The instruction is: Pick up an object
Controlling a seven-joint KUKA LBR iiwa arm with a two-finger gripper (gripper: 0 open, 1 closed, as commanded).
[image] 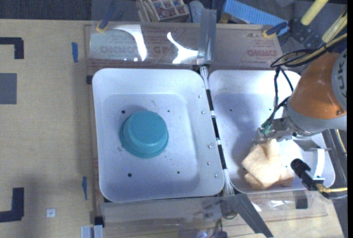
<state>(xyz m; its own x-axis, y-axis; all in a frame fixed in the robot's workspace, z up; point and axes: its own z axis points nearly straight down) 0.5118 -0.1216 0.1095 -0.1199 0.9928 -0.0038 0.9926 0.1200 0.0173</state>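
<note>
- We see the bench (44, 121), a pale wood surface with dark square marks along its left side, filling most of the frame.
- On it sit two shallow white bins side by side: the left bin (110, 88) in the middle of the frame and the right bin (237, 88) toward the right.
- The arm (322, 93) comes in from the right edge, grey with an orange band, and bends down over the right bin.
- In the left bin we find a teal bowl (144, 133), upside down, lying a little left of that bin's centre and well apart from the arm.
- In the lower right part of the right bin lies a tan sponge-like lump (266, 168), close to the bin's lower rim.
- The hand (270, 133) hangs at the lump's upper edge, touching it or just above it; we cannot tell which.
- We cannot tell how the hand is set, wide or narrow, and we do not see the lump gripped.
</note>
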